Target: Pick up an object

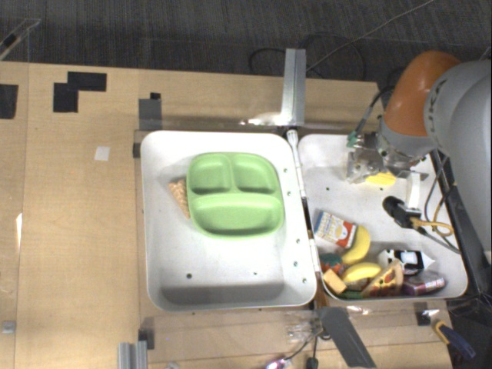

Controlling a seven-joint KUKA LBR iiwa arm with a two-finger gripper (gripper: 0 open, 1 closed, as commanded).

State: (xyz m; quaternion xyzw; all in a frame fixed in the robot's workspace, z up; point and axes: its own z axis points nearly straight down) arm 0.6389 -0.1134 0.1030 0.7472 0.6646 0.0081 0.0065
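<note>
Claw down in the right bin, over a small yellow thing.

The claw (367, 167) sits low at the far side of the right bin (327, 156); I cannot tell its state. A yellow object (380, 179) lies touching it, just nearer the camera. Further toward the camera, a banana (356, 245) lies beside a small carton (333, 227), with more toys heaped at the near edge. Left of the claw, the other bin (161, 206) holds a green divided plate (233, 193). Both bins rest on the worktop (69, 229).
</note>
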